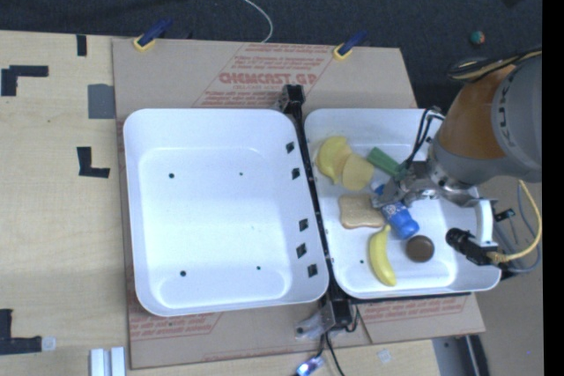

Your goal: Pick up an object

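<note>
Objects crowd the right bin [441,282], where the end effector [394,194] reaches in from the grey arm [493,132]. Whether it is apart or together cannot be told. It sits low among the items, and nothing can be seen clamped in it. Just below it lies a blue object [403,223], and a dark brown ball [419,249] rests a little further down to the right. A banana [381,258] lies below the end effector, its long axis running roughly up and down the view with a slight curve. A tan slice [358,211] sits just to the left, two yellow pieces [342,163] lie up and left, and a green block [383,160] lies just above. The left bin [211,207] stands well to the left on the surface [53,233].
</note>
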`<state>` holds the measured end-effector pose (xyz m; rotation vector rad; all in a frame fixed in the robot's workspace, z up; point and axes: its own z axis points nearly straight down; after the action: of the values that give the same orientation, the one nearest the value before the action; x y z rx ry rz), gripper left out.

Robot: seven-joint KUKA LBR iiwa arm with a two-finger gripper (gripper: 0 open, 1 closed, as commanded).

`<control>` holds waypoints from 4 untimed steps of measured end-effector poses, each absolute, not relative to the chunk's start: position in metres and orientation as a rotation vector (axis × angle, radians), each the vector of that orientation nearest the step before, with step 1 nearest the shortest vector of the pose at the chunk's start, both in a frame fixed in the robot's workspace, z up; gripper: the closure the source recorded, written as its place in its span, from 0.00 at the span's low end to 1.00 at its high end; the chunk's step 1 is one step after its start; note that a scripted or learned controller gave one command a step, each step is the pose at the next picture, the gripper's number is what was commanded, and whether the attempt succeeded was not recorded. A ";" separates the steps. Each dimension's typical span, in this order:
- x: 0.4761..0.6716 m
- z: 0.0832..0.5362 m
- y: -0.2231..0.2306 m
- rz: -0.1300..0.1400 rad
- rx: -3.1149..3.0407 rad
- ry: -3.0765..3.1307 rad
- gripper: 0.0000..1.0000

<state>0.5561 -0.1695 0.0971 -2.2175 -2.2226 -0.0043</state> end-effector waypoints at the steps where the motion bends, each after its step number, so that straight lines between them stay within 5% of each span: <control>1: 0.607 0.088 -0.119 -0.003 -2.224 -2.235 1.00; 2: 0.638 0.192 -0.069 -0.014 -2.218 -2.236 1.00; 3: 0.623 0.199 -0.008 -0.001 -2.211 -2.228 1.00; 4: 0.578 0.183 -0.022 0.008 -2.219 -2.218 1.00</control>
<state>0.5783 -0.0218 0.1827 -2.2192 -2.2183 0.0082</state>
